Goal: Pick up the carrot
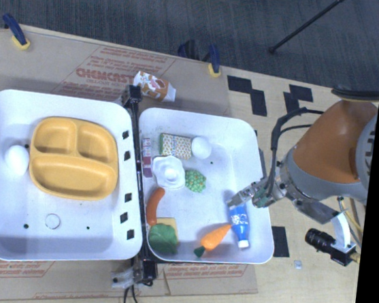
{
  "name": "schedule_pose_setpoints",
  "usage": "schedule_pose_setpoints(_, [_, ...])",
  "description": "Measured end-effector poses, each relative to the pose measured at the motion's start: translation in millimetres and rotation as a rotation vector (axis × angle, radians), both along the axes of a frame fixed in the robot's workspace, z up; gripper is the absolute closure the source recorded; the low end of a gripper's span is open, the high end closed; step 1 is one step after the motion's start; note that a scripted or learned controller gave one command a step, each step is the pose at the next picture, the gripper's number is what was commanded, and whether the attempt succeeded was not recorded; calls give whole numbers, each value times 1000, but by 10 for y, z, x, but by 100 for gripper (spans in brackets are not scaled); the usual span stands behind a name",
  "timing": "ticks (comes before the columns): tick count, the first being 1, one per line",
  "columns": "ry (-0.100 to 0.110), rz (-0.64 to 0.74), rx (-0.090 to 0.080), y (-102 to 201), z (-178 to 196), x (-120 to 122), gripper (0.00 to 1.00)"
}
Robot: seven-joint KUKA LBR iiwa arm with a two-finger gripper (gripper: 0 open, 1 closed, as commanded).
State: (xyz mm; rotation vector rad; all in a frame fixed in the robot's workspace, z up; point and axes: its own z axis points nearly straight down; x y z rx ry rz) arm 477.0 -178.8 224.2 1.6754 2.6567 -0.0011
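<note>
- The carrot (214, 238) lies in the right bin (262, 164), in the near right part of it, slanted, with its green end pointing toward the bin's near edge
- Just to the right of the carrot lies a blue and white tube (238, 226), its white cap end nearest the bin's near right corner; the two look close, and I cannot tell if they touch
- The hand (249, 194) hangs just above the top end of the tube, up and to the right of the carrot, well off it; I cannot tell whether it is released or clenched, and nothing shows between its tips
- The arm (329, 154), grey with its broad orange band, comes in from the right of the carrot over the surface (296, 291)
- Left of the carrot, at the bin's near edge, sits a dark green leafy piece (162, 238) on a yellow block
- Up and left of the carrot lies a reddish sausage (155, 205), standing lengthwise along the bin's left wall
- Farther up from the carrot are a green bumpy ball (195, 181), a white cup-like thing (170, 170), a speckled packet (175, 145) and a white egg (201, 147)
- Well to the left of the carrot, the left bin (2, 227) holds a yellow divided tray (74, 157) and a second white egg (16, 159)
</note>
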Motion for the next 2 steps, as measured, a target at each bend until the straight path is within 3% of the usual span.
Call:
schedule_pose_setpoints(1, [1, 0, 1, 2, -3, -1, 0])
schedule_pose_setpoints(2, [3, 123, 2, 266, -534, -9, 0])
